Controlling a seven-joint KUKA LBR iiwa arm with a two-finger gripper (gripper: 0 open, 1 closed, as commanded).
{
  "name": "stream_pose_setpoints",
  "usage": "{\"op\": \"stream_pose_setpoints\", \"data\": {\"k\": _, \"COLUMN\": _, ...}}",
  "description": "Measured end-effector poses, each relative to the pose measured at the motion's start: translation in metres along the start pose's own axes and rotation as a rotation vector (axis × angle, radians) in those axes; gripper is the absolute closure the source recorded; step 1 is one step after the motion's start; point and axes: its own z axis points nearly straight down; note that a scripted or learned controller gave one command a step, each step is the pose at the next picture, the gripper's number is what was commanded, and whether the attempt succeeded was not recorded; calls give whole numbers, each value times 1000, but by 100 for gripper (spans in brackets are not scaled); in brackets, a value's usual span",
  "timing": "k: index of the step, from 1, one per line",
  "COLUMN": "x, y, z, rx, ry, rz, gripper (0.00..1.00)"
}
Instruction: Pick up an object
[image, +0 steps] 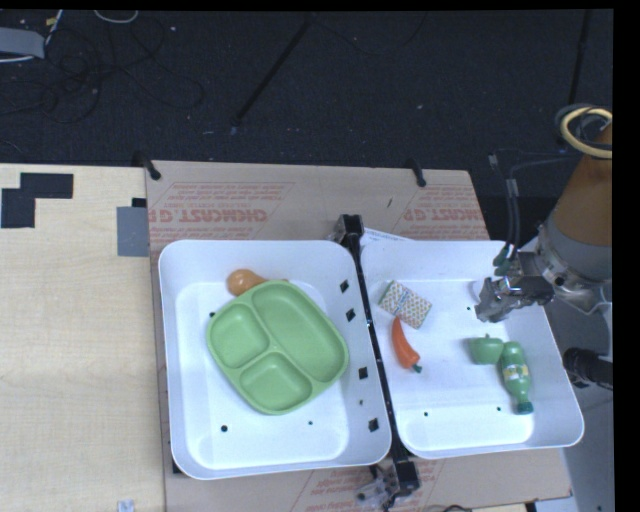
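Right bin (440, 440) holds 3 items: a patterned packet (406, 303), lying flat at upper left; an orange carrot (403, 345), angled, just below it; a green bottle (515, 376) on its side, near the right wall.

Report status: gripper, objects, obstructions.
Gripper over right bin, upper right part, nothing seen held. Green bottle just below it; carrot and patterned packet to its left. Nothing blocking the bottle.
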Motion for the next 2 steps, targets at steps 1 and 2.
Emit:
{"op": "stream_pose_setpoints", "data": {"k": 1, "x": 55, "y": 19, "z": 15, "rx": 3, "ry": 0, "rz": 1, "gripper": 100}}
{"op": "stream_pose_setpoints", "data": {"k": 2, "x": 97, "y": 25, "z": 25, "rx": 4, "ry": 0, "rz": 2, "gripper": 100}}
